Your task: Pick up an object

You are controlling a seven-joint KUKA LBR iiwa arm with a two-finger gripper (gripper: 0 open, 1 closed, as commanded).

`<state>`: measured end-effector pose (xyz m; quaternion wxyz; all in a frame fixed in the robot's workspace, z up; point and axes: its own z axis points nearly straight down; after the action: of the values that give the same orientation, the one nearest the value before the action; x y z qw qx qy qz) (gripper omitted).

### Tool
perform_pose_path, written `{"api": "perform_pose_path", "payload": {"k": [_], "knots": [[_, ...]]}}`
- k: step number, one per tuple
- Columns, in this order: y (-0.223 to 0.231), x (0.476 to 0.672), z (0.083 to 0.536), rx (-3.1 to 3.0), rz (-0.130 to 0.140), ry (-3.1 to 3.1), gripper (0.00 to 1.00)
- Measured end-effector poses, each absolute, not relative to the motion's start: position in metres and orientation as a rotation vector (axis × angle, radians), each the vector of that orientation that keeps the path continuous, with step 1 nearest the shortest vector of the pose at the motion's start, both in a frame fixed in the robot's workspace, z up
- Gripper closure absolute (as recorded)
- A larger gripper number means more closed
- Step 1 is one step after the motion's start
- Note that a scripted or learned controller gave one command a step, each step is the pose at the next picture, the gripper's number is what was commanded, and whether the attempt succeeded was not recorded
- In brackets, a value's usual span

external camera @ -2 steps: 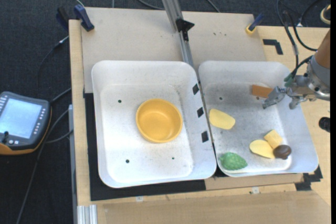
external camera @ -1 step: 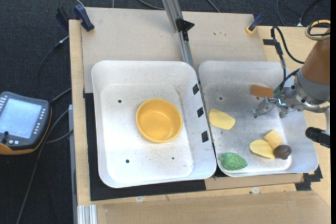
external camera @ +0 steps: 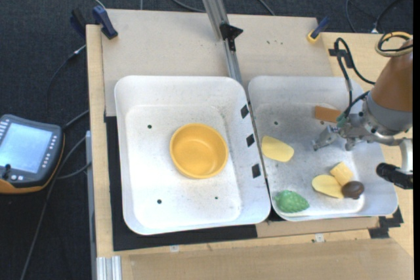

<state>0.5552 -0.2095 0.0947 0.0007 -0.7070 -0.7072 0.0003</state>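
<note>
My gripper (external camera: 332, 142) hangs low over the middle of the right bin (external camera: 298, 98), open, its two grey fingers spread with only bin floor between them. An orange-brown block (external camera: 325, 113) lies just behind it. A pale yellow flat piece (external camera: 277, 149) rests to its left. Toward the front lie a yellow wedge (external camera: 326, 186), a yellow cylinder (external camera: 341, 172), a dark brown ball (external camera: 353, 189) and a green lump (external camera: 291, 201).
The left bin (external camera: 138, 141) holds a yellow bowl (external camera: 199, 151). A metal pole (external camera: 213, 0) slants over the seam between the bins. The arm's orange band (external camera: 397, 82) rises at the right edge. A teach pendant (external camera: 26, 154) sits on the floor at the left.
</note>
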Motion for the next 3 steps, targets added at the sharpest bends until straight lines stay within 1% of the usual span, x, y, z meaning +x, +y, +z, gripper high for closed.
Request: {"api": "perform_pose_path", "payload": {"k": [1,2,3], "knots": [[-0.210,0.556,0.106,-2.222,-0.001,-2.223,1.00],[-0.212,0.560,0.169,-2.225,-0.005,-2.225,1.00],[-0.209,0.557,0.231,-2.225,-0.005,-2.226,1.00]]}}
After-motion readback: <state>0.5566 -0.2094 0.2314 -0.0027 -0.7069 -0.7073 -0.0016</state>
